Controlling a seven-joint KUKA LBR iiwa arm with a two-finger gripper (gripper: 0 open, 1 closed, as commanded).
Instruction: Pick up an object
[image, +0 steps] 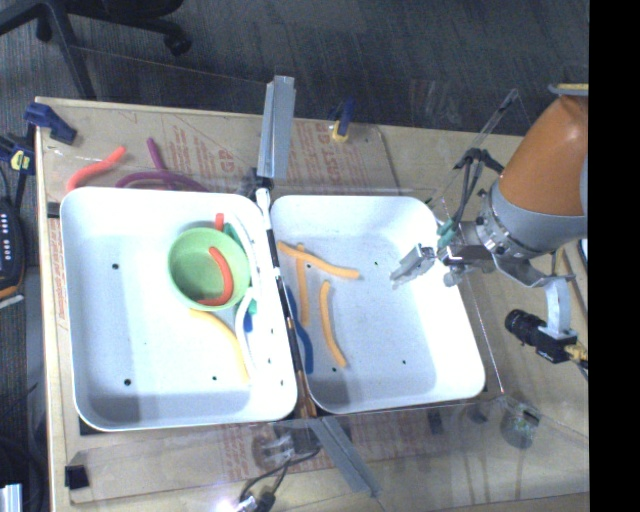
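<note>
Gripper (412, 264) hangs over the right bin (440, 355), toward that bin's right wall, on the grey arm (535, 215) with its orange band; its 2 fingers taper to a point at the lower left, and whether they are parted or closed cannot be told from this view; no object is visible between them. Nearest the gripper, to its left on the floor of the right bin, lie 3 orange strips (318, 262): 1 runs across the bin's upper left part, 2 run lengthwise below it; a blue strip (301, 345) lies along the left wall of the right bin. Left of the right bin, touching it along a shared edge, sits the left bin (110, 330); it holds a green bowl (208, 267) with a red curved piece (214, 279) inside, a yellow strip (228, 338) below the bowl, and a teal piece (250, 312) beside the bowl, toward the right bin.
</note>
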